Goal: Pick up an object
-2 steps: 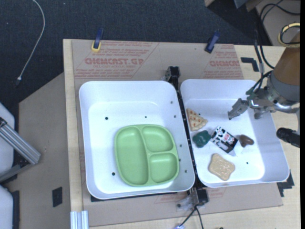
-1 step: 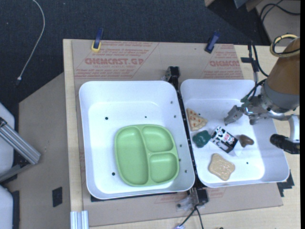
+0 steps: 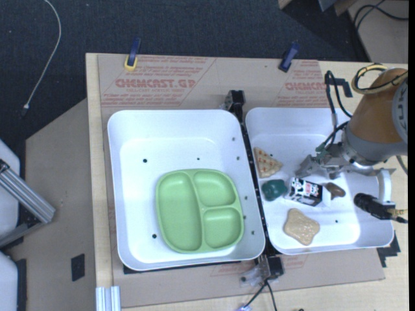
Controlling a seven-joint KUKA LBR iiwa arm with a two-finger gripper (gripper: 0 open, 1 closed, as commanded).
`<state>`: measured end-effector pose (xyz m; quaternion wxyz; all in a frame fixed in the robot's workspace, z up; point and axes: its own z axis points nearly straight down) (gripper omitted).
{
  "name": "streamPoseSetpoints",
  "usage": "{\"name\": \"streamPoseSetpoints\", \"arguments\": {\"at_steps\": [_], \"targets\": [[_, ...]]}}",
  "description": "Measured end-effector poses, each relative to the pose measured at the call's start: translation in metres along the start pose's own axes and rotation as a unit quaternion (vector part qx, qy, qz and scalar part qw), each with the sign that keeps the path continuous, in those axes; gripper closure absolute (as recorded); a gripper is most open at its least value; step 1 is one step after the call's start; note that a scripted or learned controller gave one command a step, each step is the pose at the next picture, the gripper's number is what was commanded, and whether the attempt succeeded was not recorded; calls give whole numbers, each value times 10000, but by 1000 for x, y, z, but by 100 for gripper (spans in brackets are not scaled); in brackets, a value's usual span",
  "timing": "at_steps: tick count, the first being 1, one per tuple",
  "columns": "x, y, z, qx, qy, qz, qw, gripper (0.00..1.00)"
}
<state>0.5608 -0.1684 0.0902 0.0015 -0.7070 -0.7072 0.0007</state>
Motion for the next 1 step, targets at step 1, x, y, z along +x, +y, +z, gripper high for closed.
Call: {"name": "streamPoseSetpoints", "arguments": {"at_steps": [1], "targets": [[0, 1, -12, -19, -7, 2, 10000, 100]]}}
